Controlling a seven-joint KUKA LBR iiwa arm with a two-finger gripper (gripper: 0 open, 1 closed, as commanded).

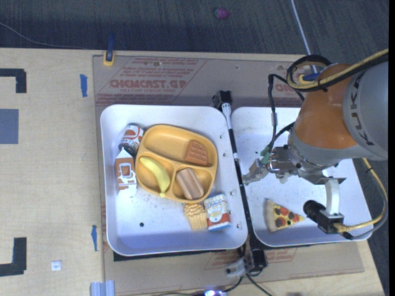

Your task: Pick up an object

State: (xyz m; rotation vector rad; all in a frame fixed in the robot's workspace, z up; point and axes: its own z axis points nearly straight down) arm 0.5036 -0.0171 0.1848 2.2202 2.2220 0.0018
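My gripper (pixel 254 174) hangs low over the left side of the right bin (pixel 358 184), close to the wall between the two bins. A toy pizza slice (pixel 281 216) lies on that bin's floor, a little below and to the right of the gripper and apart from it. The left bin (pixel 117 224) holds a yellow divided plate (pixel 162 139) with a banana (pixel 156 174), a sausage (pixel 189 184) and a brown waffle (pixel 198 153). Around the plate lie a can (pixel 129 139), a small brown carton (pixel 125 171), toy fries (pixel 195 215) and a small box (pixel 217 212).
The grey and orange arm (pixel 330 119) covers the upper right of the right bin. A black part with a yellow cable (pixel 324 219) hangs by the pizza slice. A black bar (pixel 229 131) runs between the bins. The bins stand on a cardboard sheet (pixel 148 79).
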